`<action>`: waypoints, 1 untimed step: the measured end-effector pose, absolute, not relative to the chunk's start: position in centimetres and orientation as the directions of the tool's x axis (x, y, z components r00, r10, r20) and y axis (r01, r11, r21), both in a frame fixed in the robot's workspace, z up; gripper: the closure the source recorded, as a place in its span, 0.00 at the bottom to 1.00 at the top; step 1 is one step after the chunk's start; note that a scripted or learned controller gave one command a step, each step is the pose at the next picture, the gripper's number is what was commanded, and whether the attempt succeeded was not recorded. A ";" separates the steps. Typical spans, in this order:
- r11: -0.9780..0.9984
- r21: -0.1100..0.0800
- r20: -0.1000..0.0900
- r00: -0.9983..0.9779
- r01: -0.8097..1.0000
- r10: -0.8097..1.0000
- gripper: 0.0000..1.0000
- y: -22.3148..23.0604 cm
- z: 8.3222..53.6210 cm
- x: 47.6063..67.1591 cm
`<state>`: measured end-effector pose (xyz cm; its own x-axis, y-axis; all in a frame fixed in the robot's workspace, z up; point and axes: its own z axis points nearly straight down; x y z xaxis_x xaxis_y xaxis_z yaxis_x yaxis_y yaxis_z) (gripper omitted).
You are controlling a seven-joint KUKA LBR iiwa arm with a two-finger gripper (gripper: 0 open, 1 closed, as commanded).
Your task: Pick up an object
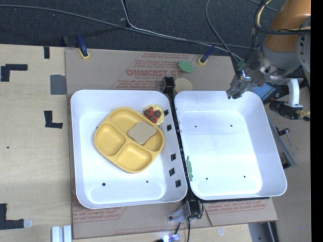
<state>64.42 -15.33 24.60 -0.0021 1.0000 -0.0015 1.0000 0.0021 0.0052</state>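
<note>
Two shallow white bins sit side by side on a cardboard-covered tabletop (101,69), seen from above at a slant. A grey robot arm with an orange band (292,14) reaches in from the right, and its hand (235,92) hangs over the far corner of the right bin (227,185). Whether the hand is spread or pressed together cannot be told, since it is small and dark here; nothing is seen in it.

Everything worth picking lies well away from the hand, across the divide in the left bin (91,185). A yellow divided plate (113,140) rests there, and a flat tan square, possibly toy bread (142,132), lies on it. A small red and dark item (154,114), perhaps toy fruit, sits at the plate's edge nearest the hand.

The plate looks like stiff, light, smooth plastic, probably slippery; its raised rim seems the best place to pinch. The tan square looks thin and light, hard to get under, so its edges would be the place to grip. The small red item looks light and easy to close around.

A little green scrap (189,166) lies against the right bin's inner wall; its nature is unclear. Another green piece (185,65) rests on the cardboard beyond the bins. The arm is cut off at the picture's edge.
</note>
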 end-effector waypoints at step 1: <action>0.007 -0.001 0.002 -0.007 1.000 1.000 1.00 -9.4 25.0 63.6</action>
<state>63.57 -9.41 25.03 -0.0066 1.0000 0.0020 1.0000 0.0066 -0.0009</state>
